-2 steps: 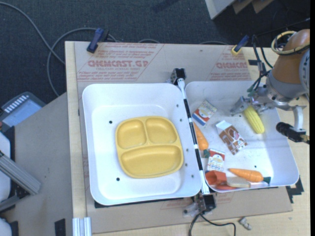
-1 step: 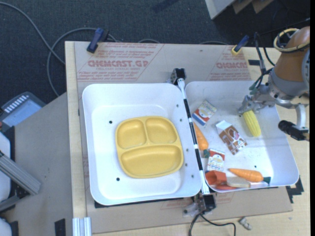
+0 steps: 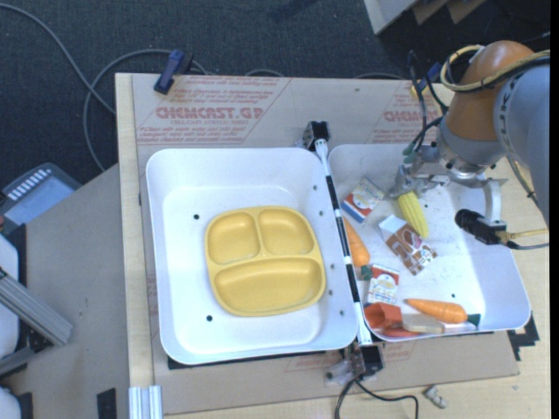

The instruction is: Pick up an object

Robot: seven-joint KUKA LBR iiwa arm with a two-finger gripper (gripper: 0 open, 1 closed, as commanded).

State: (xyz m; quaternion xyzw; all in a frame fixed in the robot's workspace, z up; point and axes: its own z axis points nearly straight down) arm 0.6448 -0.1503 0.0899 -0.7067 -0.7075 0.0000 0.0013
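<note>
My gripper (image 3: pixel 417 176) hangs low over the far part of the right bin (image 3: pixel 498 273), right at the upper end of a yellow corn cob (image 3: pixel 412 215). Whether it touches the cob is unclear. In the same bin lie a small red and white carton (image 3: pixel 361 202), a brown packet (image 3: pixel 410 248), another small carton (image 3: pixel 383 282), a carrot (image 3: pixel 354 244) along the left wall and a second carrot (image 3: pixel 437 308) near the front. The arm's orange band (image 3: pixel 485 85) rises above the wrist.
The left bin (image 3: pixel 175 199) holds a yellow divided plate (image 3: pixel 262 260). A red dish (image 3: pixel 384 321) with a pale utensil sits in the right bin's front corner. A black part with cables (image 3: pixel 479 225) juts from the wrist over the bin's right side.
</note>
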